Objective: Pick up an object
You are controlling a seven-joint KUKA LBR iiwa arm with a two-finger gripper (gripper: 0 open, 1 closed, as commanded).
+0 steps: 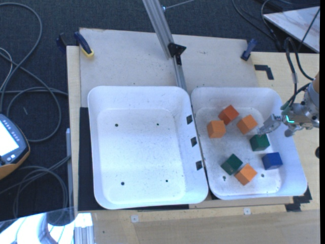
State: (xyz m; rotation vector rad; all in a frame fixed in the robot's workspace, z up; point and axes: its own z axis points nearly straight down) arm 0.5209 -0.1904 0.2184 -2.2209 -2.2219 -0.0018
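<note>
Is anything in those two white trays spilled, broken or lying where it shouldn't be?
Nothing stands out. The blocks, orange, green and blue, lie loosely scattered at odd angles inside the right bin, none spilled over its rim. The gripper sits just above a green block.

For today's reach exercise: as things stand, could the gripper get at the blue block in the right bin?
Probably yes. The blue block lies near the bin's right wall with open space around it, just below the green block where the gripper hovers. Nothing lies over it.
</note>
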